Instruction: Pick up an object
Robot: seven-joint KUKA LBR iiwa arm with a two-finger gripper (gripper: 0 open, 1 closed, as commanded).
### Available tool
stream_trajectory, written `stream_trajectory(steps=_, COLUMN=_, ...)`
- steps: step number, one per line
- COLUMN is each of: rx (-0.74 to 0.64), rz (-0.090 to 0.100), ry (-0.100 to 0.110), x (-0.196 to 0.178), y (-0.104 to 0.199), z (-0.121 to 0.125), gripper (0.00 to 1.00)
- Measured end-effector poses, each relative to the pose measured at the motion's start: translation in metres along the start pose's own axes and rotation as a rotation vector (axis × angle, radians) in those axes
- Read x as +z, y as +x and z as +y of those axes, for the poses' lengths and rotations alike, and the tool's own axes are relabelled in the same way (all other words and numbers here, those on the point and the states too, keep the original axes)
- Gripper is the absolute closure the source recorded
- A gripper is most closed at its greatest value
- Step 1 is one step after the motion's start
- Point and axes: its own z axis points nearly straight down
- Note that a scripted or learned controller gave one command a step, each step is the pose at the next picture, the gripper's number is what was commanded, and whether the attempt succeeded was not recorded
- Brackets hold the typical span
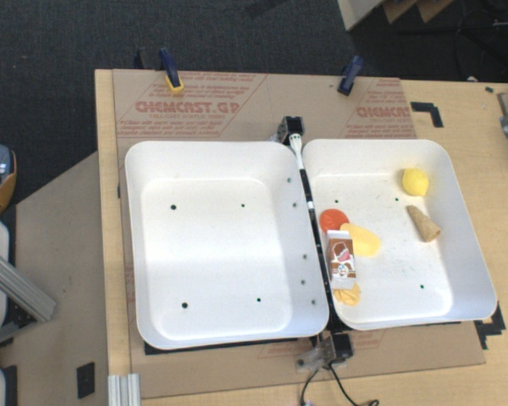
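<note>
Fingers come first: I cannot tell if they are wide or narrow. The bench (262, 91) has a brown sheet on top with red words, and I can read "CHEMCAST GP" on the left side. The same red print is on the right side too, but it is harder to read. Two blue clamps (169, 70) hold the back edge. The left bin (135, 227) sits next to the right bin (389, 290), and all the things to pick are in the right bin. The packet (342, 259) lies by the left wall of that bin. It looks light and flat, and maybe slippery, so I think it would be hard to pinch. It has a label, but the print is too small to read. A yellow lump (366, 242) touches the packet and looks soft. An orange disc (333, 221) sits just above the packet. The cone (423, 223) lies on its side, away from the pile, and it looks stiff and light. I think its thick end is a good place to grip. The ball (415, 182) sits near the back, close to the cone. It looks light, but it may roll, so pinch it across the middle.
</note>
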Motion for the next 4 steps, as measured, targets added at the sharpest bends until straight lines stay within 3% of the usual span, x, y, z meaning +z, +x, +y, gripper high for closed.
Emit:
stream_trajectory(steps=1, rx=0.005, rz=-0.001, ry=0.010, x=0.006, y=-0.050, z=-0.001, gripper=1.00)
stream_trajectory(steps=3, rx=0.004, rz=-0.002, ry=0.010, x=0.006, y=-0.132, z=-0.001, gripper=1.00)
stream_trajectory(steps=4, rx=0.001, rz=0.007, ry=0.026, x=0.127, y=-0.113, z=-0.003, gripper=1.00)
